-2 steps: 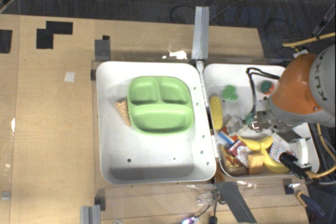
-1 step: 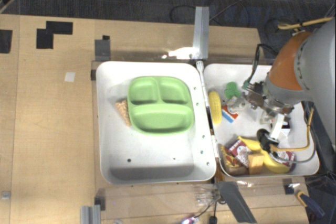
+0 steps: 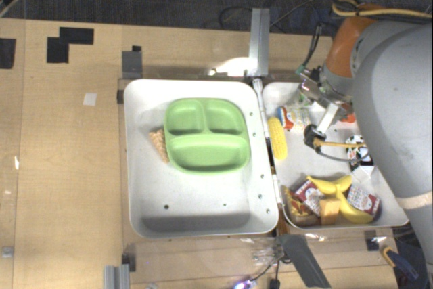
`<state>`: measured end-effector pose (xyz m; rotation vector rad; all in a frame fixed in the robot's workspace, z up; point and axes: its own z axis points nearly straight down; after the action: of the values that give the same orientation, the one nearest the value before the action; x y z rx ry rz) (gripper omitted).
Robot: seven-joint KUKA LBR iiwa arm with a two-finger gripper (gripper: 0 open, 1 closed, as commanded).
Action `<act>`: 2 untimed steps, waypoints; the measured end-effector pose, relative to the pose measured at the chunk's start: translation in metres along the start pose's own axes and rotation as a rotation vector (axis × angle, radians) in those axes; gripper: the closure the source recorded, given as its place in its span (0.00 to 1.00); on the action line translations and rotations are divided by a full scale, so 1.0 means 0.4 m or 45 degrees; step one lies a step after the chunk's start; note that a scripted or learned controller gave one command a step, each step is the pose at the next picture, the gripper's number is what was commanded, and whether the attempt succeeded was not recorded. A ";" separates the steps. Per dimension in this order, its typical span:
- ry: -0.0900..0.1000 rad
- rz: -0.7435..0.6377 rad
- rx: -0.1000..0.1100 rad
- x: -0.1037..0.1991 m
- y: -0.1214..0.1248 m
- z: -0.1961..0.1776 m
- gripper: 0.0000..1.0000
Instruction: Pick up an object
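Note:
The right bin holds a yellow corn cob along its left wall. At its near end lie a banana, red snack packets and a tan block. A small red, white and blue item lies near the far left corner. My gripper hangs over the far part of this bin, just right of that small item and up-right of the corn. Nothing can be seen held in it.
The left bin carries a green divided plate with a brown crumbly piece tucked at its left edge. A black and white item lies at the right bin's right side, close under the grey arm.

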<state>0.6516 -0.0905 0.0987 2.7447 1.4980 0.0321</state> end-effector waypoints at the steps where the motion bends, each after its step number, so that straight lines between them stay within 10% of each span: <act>1: 0.009 0.048 -0.012 -0.135 -0.111 -0.009 0.00; 2: 0.004 -0.234 -0.002 -0.158 -0.080 -0.017 0.00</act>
<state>0.5904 -0.1263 0.1040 2.5941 1.7422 0.0351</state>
